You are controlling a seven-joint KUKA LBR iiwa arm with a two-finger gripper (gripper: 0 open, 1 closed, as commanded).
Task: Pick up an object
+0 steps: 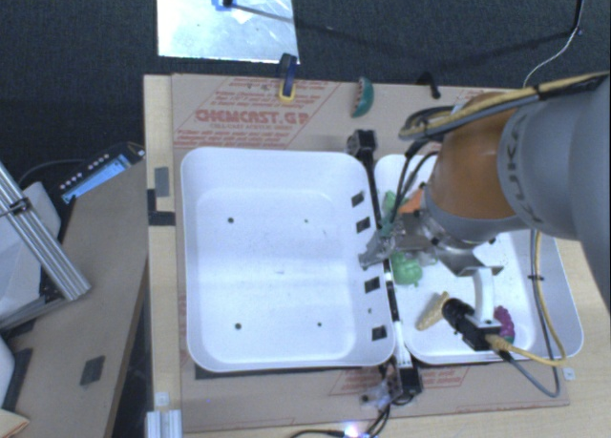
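Small rounded green obj (409,271), rt bin (560,310), by claw (379,254)

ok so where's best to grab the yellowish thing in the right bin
Probably across its narrow middle, coming straight down from above: the yellowish thing lies flat in the right bin, long and slanted, so closing across its short width looks easiest.

- Arm (563,164): thick, rounded, grey, with faint raised letters on its side.
- Band (473,174): glossy orange, above a grey wrist (460,226).
- Cables (449,119): black and yellow, bundled over the band.
- Tool (380,253): bare grey metal.
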